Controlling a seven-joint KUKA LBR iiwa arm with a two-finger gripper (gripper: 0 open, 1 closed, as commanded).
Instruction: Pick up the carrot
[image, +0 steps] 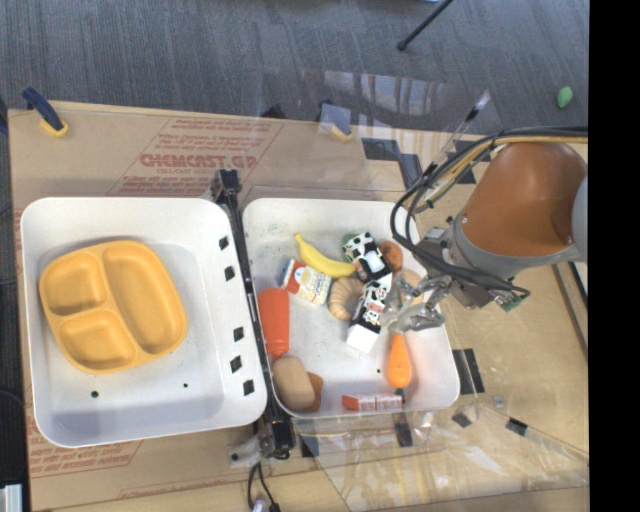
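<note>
Camera view: carrot (399, 362) lying loose near front right corner of right bin (452, 385), end effector (418, 310) just above it, finger state impossible to tell, pickup not yet done.

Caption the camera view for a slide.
Gripper hovers just above the carrot in the cluttered right bin; yellow tray fills the left.

The end effector (418, 308) hovers just above the carrot (399, 362) (small, orange) in the right bin (436, 372), beside a cow-patterned carton (368, 318).
</note>
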